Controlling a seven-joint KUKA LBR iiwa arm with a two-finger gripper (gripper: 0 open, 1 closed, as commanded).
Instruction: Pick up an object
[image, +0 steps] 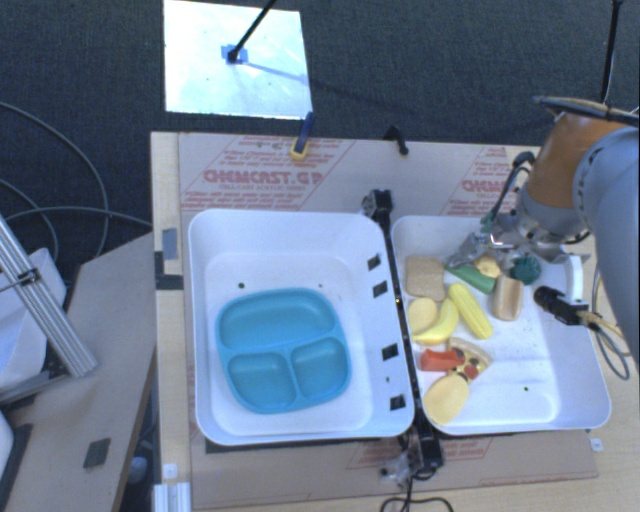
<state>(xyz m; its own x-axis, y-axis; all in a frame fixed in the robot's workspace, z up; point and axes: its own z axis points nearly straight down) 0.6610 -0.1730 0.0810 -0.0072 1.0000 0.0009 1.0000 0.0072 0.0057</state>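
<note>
Dark carpet (450, 70) surrounds the bench (260, 175), whose top is a sheet printed with red lettering. On it sit two shallow white bins side by side: the left bin (270, 240) and the right bin (570, 390), touching along a black divider.

Largest of all is the grey arm (610, 190) with its orange band (565, 160), entering at about 3 o'clock and angling down over the right bin's upper part. Next in size is a blue divided tray (285, 345), lying flat toward 6 o'clock within the left bin, its three compartments bare.

A square shiny plate (235, 60) lies on the carpet at 12 o'clock beyond the bench.

Toy foods cluster in the left half of the right bin. A tan bread slice (425, 277) lies at roughly 10 o'clock of the bin; a yellow corn cob (470, 310) lies slantwise just beside it, with a yellow banana piece (432, 320) touching it toward 7 o'clock. A pale yellow lemon-like piece (446, 398) rests at 6 o'clock, an orange-red piece (440, 360) just above it. A green item (468, 277) and a tan block (507, 298) lie directly under the wrist.

The gripper (487, 243) hangs low over the green item; whether its jaws are open or closed I cannot tell.
</note>
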